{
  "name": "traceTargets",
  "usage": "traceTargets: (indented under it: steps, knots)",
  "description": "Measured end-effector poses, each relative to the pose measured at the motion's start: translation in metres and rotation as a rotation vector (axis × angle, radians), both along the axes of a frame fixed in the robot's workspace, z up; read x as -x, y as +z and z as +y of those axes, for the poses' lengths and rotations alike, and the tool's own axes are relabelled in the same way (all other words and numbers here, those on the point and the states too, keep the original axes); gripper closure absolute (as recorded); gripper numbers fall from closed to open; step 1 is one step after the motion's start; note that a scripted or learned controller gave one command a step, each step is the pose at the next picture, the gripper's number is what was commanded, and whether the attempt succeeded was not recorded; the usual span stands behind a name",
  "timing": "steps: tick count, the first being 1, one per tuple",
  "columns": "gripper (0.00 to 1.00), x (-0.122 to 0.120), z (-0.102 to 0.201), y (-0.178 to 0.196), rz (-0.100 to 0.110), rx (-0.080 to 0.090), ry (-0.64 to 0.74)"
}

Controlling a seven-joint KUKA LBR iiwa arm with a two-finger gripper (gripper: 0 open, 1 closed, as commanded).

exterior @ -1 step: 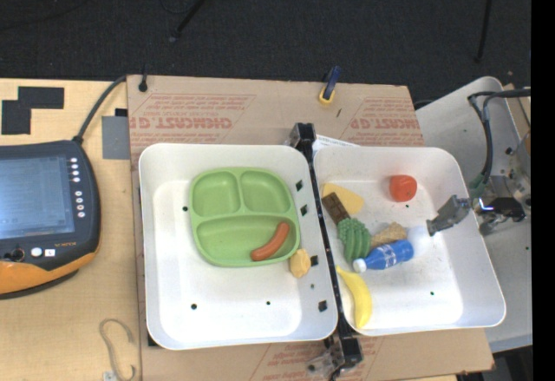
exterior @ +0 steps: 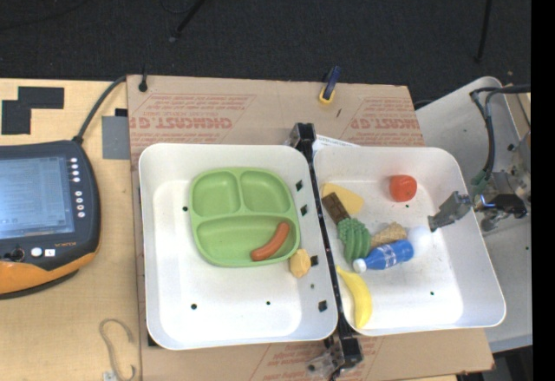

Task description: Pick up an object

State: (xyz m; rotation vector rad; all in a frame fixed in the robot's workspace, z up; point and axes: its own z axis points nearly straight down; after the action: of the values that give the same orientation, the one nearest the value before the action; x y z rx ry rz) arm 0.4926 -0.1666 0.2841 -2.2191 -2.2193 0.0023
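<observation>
Fingers [exterior: 448, 213] at right bin [exterior: 473, 284] edge, grip state unclear; round red obj [exterior: 402, 188] nearby.

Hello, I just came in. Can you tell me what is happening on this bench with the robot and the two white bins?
The arm reaches in from the right, and its tool is above the right bin's right side, holding nothing. That bin has a red ball, a blue bottle, a banana, a green toy and a yellow wedge. The left bin holds a green plate with a sausage.
</observation>
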Motion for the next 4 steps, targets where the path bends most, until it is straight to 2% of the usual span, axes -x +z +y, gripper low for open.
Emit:
traceTargets:
  steps: [1,2,4]
  knots:
    - [0.0,-0.004,0.002,-0.044,0.005,-0.001,0.001]
    - [0.0,-0.006,-0.005,-0.104,0.006,-0.002,0.0]
    - [0.0,-0.001,0.004,-0.198,-0.001,0.0,0.0]
